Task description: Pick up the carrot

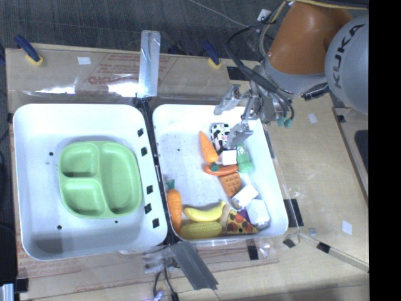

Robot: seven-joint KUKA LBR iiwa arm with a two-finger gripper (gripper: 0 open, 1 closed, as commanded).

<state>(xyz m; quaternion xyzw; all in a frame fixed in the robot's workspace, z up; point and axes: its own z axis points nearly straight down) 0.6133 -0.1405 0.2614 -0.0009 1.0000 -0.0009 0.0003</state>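
Bench: right bin (188, 115) holds carrot (174, 207), banana (204, 213).

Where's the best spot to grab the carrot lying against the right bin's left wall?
Probably the middle of the carrot, coming straight down. It lies lengthwise beside the right bin's left wall, so fingers should close across its width; the banana crowds its lower end.

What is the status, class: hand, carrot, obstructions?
Hand above right bin's far end. Nearest carrot lying loose beside it. Cow-print toy and green bottle crowd it.
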